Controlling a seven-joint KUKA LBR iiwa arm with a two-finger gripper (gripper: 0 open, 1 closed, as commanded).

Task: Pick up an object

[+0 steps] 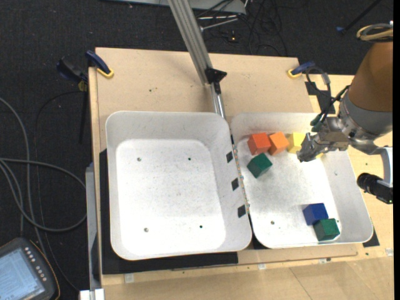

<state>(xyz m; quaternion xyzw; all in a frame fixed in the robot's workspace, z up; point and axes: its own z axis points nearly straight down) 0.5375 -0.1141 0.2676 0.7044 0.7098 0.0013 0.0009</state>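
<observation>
Blocks are all in the right bin (350, 186), so the gripper (308, 152) hangs low next to the yellow block (297, 141) in the top row. Honestly can't tell how the pincer's set. Left bin (119, 167) sits beside it.

2 blue clamps (99, 63) grip the bench (156, 86); a tablet (19, 274) lies bottom-left.

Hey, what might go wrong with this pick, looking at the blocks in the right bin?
The hand sits right by the small yellow block, which touches the orange block in a tight row, so closing may catch or shove its neighbour. The row also lies near the white right bin's far wall, leaving little room.
</observation>
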